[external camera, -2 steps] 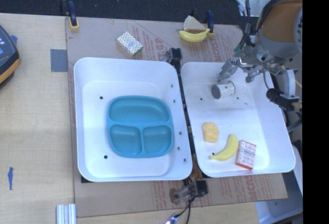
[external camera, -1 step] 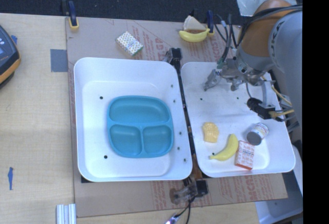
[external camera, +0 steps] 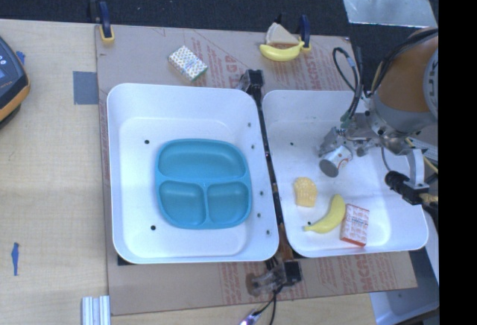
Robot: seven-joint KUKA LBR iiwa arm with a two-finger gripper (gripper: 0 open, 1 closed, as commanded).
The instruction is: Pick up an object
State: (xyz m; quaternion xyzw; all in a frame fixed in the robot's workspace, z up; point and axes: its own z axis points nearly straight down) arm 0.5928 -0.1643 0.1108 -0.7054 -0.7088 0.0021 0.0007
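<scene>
**Over the right bin, nothing gripped**

On the bench (external camera: 52,167) sit my two white bins, side by side on a brown board. The left bin (external camera: 127,103) is the larger sight: it carries a blue tray (external camera: 203,183) with three compartments, lying flat near the middle. The right bin (external camera: 298,111) is where I am working. My arm (external camera: 406,85) comes in from the right, the orange band showing above the wrist, cables looping beside it.

My gripper (external camera: 333,159) hangs over the middle of the right bin, pointing down and to the left. I cannot tell how far its fingers stand apart, as they blur into one grey shape from this angle, and I see nothing between them. Its tip sits just above and to the right of a small yellow block (external camera: 305,191), near it but apart.

Below the block lies a banana (external camera: 329,216), curved, near the bin's front wall. Just beside the banana's right end lies a red and white packet (external camera: 355,224), touching it or nearly so.

Outside the bins, on the board behind them, rest a second banana (external camera: 281,52) against a clamp and a small patterned box (external camera: 187,62). At the far left edge of the bench lies a dark device with an orange rim (external camera: 10,81).
</scene>
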